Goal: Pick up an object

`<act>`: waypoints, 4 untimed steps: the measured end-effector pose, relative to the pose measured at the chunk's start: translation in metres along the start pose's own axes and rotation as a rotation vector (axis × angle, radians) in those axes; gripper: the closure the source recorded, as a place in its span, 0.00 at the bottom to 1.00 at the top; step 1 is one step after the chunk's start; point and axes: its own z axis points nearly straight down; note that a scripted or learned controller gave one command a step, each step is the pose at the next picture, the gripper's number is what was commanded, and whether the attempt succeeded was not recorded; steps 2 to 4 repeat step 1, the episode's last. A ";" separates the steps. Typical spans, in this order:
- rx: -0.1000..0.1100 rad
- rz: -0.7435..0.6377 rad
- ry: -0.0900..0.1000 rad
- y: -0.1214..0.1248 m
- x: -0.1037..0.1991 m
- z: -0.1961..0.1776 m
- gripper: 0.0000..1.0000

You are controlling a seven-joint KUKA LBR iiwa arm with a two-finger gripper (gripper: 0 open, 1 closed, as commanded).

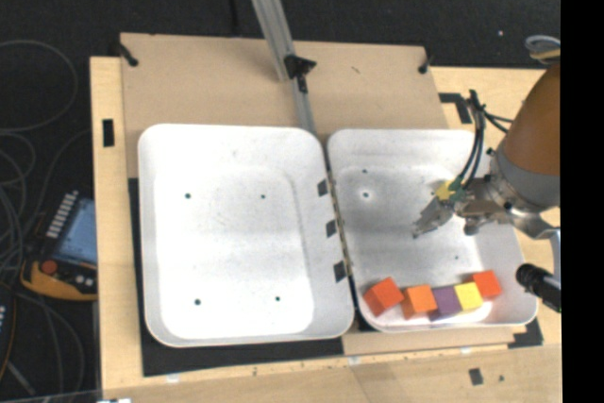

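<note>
The gripper [427, 220] hangs over the middle of the right bin [396, 156], fingers pointing left and down, nothing seen between them; whether they are spread or pressed together I cannot tell. Well below it, blocks line the bin's near wall: a red block [382, 294], an orange block [419, 300], a purple block [444, 303], a yellow block [469, 296] and another red-orange block [487, 284]. The left bin [231, 231] lies beside
</note>
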 end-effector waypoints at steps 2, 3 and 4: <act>0.007 0.000 -0.002 0.053 -0.077 0.075 0.00; 0.007 0.000 -0.002 0.053 -0.077 0.075 0.00; 0.007 0.000 -0.002 0.053 -0.077 0.075 0.00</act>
